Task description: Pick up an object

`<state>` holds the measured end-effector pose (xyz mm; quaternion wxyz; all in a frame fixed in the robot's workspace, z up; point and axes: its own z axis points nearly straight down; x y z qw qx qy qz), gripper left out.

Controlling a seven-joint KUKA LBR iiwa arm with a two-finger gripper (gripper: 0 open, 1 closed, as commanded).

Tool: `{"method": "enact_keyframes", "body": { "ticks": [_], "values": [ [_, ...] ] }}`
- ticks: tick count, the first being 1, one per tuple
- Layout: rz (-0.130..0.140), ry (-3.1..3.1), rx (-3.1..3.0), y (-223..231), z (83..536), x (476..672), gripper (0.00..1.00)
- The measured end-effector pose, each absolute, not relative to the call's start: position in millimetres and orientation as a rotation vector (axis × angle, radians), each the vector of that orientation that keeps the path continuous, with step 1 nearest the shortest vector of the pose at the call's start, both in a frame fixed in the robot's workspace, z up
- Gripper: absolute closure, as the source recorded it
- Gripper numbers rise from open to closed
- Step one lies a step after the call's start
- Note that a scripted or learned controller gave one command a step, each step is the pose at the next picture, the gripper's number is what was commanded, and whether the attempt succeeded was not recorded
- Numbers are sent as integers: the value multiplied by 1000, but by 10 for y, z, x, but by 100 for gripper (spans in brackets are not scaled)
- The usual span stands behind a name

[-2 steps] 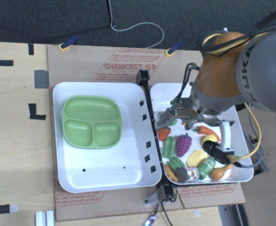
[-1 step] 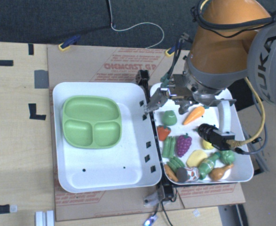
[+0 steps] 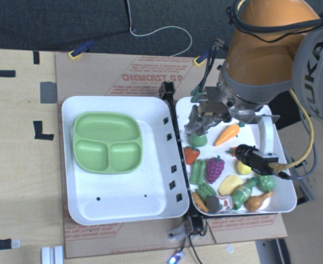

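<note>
The arm hangs over the right bin [image 3: 285, 202], its tool [image 3: 197, 126] lowered at the far-left corner of the pile of toy food, just above a small green piece [image 3: 197, 139]; whether the tool is apart or together cannot be told from this slanted view, and nothing can be seen gripped in it. The likeliest target is that green piece, with the carrot [image 3: 227, 135] just to its right and a red piece [image 3: 191, 155] just nearer. To do the step well, the tool should come straight down with its tips on either side of the green piece alone, keeping off the bin wall at the left and off the carrot, then close firmly before lifting, since small rounded plastic is apt to squirt sideways. The purple grapes [image 3: 215, 169], a yellow piece [image 3: 230, 185] and other fruit crowd the near half of that bin, so a slanted approach risks nudging neighbours. The left bin [image 3: 84, 205] holds a green divided plate [image 3: 107, 142]. Both bins rest on a cardboard sheet [image 3: 144, 73] over a pale wooden counter [image 3: 18, 164]; beyond lies dark carpet crossed by a white cable [image 3: 150, 34].
</note>
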<state>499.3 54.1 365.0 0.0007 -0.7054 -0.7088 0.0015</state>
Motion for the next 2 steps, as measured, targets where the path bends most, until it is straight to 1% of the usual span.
{"method": "enact_keyframes", "body": {
  "ticks": [1, 2],
  "values": [
    [-5, -2228, -2216, 795, 4099, 4833, 100],
    [4, -2225, -2217, 782, 4171, 4838, 100]
  ]
}}
